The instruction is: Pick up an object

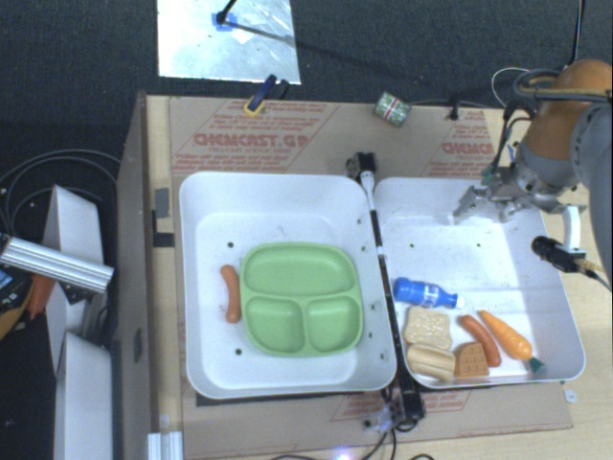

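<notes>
Camera view: hovering at upper right of the frame with gripper (pixel 482 202) spread wide and grasping nothing, getting ready, probably, for reaching down toward blue bottle (pixel 425 294) lying lower middle-right.

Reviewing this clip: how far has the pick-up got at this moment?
Nothing looks picked yet. The gripper hovers over the right bin's upper edge with nothing visible between its fingers. The blue bottle, carrot, sausage and crackers lie at that bin's bottom; another sausage lies beside the green plate. Reaching, grasping and lifting remain.
</notes>
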### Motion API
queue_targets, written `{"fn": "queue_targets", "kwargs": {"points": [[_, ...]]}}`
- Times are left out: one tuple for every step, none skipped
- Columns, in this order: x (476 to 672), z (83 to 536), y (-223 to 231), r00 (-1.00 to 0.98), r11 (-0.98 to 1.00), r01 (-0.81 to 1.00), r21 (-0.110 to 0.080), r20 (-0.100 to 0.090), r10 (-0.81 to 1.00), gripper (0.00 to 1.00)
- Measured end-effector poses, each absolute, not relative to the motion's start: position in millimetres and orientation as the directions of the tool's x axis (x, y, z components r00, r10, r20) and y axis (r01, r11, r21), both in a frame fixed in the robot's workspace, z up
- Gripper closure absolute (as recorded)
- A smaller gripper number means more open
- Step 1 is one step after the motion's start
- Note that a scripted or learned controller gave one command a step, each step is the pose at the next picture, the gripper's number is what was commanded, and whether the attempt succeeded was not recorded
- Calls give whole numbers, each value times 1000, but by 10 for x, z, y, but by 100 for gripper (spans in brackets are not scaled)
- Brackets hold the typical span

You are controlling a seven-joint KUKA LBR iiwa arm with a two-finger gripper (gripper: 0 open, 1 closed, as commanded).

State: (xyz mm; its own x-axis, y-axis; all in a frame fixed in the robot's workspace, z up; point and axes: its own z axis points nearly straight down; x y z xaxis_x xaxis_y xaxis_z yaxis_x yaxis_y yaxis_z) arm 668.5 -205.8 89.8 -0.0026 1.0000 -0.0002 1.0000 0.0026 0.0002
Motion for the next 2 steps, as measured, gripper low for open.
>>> {"fn": "queue_targets", "kwargs": {"points": [[6703,1022,-2062,-5,5,1000,5,-3,1000,100],[6714,1136,-2064,-7,7,1000,9,-5,1000,100]]}}
